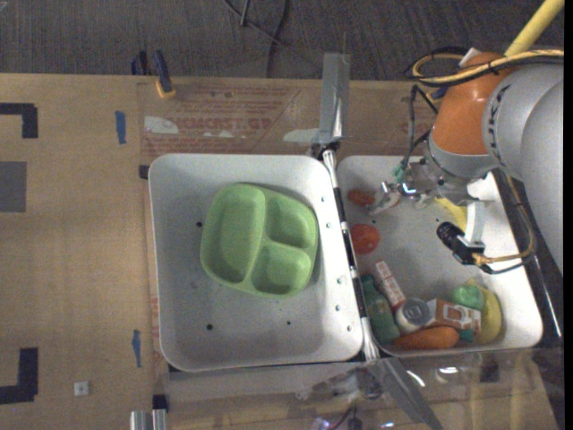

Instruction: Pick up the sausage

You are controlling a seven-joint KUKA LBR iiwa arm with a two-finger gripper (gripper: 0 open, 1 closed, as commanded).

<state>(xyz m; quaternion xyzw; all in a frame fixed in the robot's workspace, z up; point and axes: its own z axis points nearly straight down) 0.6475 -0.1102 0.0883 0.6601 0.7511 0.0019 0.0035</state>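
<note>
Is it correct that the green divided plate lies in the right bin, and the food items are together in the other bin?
Not quite. In the camera view, the green divided plate lies in the left bin, not the right one. The food items are together in the other bin, the right bin.

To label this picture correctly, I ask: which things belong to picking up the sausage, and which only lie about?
Job: claw, sausage (probably the reddish piece beside it), right bin.
Lying about: green plate, left bin, tomato, carrot, banana, can.
</note>
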